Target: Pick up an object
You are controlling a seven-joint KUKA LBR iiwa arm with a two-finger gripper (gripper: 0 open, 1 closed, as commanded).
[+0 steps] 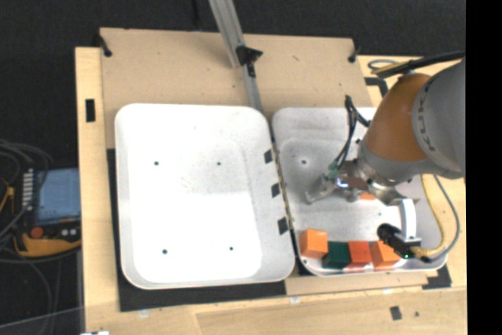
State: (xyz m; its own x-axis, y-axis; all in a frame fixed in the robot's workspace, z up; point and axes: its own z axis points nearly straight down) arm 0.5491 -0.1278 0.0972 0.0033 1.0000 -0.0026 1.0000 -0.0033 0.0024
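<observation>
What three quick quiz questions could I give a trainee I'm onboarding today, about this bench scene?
1. True or false: the coloured blocks lie in the left bin.
2. Which block sits between orange ones: A green, B blue, C yellow?
3. Along which edge of the right bin do the blocks cluster?

Key: 1 false, they lie in the right bin; 2 A; 3 the near edge, below the gripper.

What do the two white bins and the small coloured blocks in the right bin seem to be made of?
The left bin and right bin look like thin moulded plastic: smooth matte white, with rounded corners. The orange blocks and the green block look like painted wood or foam: flat faces, even dull colour, no shine. The picture cannot settle which.
</observation>
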